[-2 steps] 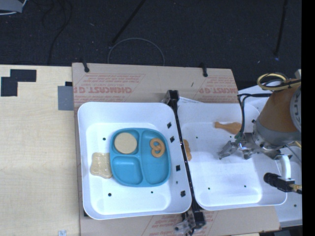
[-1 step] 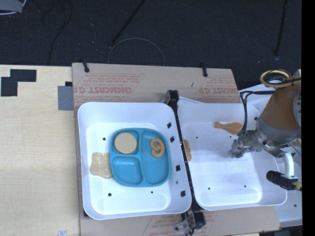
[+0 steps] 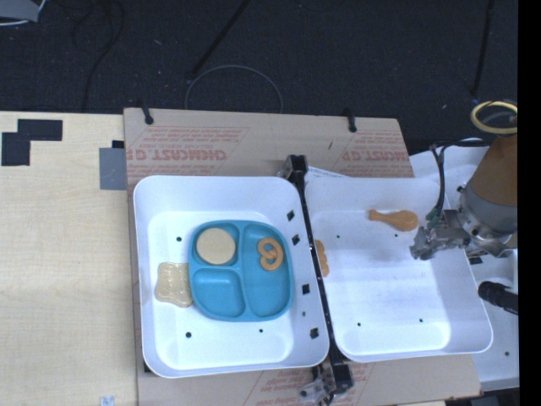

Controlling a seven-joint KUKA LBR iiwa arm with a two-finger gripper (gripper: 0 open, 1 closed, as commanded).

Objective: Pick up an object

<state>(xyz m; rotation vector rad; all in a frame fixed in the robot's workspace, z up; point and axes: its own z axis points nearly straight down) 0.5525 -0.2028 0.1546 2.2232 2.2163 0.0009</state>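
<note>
In the right bin (image 3: pixel 397 328) a tan drumstick-shaped piece (image 3: pixel 395 218) lies near the far wall, and a small tan piece (image 3: pixel 320 258) rests against the left wall. My gripper (image 3: pixel 425 247) hangs low at the bin's right side, just right of and slightly nearer than the drumstick piece. Nothing shows between its fingers. The left bin (image 3: pixel 161 337) holds a blue divided tray (image 3: pixel 226 299) with a round tan cookie (image 3: pixel 215 246) and a pretzel (image 3: pixel 270 254) in its far compartments. A pale cracker-like slab (image 3: pixel 173 284) lies left of the tray.
The grey arm with its orange band (image 3: pixel 497 176) comes in over the right bin's right rim. A black divider (image 3: pixel 306 260) runs between the bins. Cardboard (image 3: pixel 254 142) lies behind them, and cables trail at the right edge.
</note>
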